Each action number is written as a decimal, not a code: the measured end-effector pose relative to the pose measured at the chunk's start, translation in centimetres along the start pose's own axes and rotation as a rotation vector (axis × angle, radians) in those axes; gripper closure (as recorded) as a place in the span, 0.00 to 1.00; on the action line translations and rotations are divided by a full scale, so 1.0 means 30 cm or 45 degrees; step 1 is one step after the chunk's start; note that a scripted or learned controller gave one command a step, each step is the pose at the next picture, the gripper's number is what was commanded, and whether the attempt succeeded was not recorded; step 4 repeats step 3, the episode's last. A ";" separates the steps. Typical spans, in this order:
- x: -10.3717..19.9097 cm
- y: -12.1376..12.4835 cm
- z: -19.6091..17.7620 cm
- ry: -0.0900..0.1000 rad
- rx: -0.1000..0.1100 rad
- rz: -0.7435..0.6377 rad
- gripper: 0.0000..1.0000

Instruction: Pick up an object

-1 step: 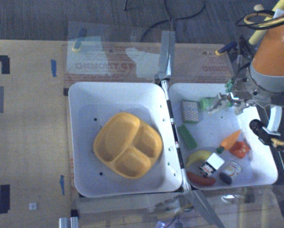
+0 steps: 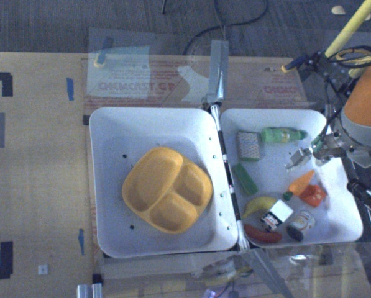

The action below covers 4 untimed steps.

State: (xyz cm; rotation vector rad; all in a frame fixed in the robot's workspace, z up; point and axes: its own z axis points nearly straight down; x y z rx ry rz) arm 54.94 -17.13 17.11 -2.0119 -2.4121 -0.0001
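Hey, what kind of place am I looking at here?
Probably a robotics lab's pick-test bench: two white bins side by side, toy items like a yellow tray and carrot, tape marks on the bench.

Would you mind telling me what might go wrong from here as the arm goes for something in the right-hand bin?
The gripper hangs over the right bin, where the carrot, orange piece and banana lie crowded, so it may nudge neighbours or catch two at once. The green bottle looks round and might roll away. Near the bin's right wall, the fingers might strike the rim.
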 end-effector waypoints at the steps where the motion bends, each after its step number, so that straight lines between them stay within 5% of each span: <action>1: -0.077 -0.100 0.277 -0.004 -0.013 0.005 0.00; 2: -0.091 -0.101 0.243 -0.007 -0.018 0.014 1.00; 3: 0.021 0.050 -0.110 -0.002 -0.001 0.043 1.00; 4: 0.021 0.050 -0.110 -0.002 -0.001 0.043 1.00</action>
